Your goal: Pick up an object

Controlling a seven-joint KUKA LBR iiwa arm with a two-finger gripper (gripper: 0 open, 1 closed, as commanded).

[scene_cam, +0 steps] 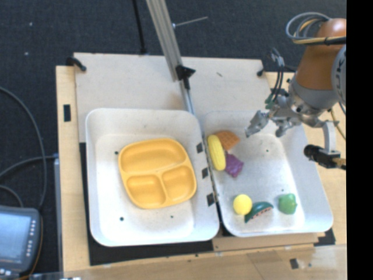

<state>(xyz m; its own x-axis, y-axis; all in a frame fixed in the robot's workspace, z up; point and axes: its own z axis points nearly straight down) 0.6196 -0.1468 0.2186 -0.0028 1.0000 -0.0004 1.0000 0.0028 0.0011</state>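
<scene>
Camera view, jaws [270, 125] open, above right bin [309, 185]

You're looking down on a dark speckled carpet floor [70, 16] that fills the top and left of the frame. The pale wooden surface [125, 77] sits across the middle under even light. A grey metal post [166, 34] slants in from the top centre. Black cables [23, 139] loop along the left edge, above a small screen [17, 241] at lower left.
</scene>
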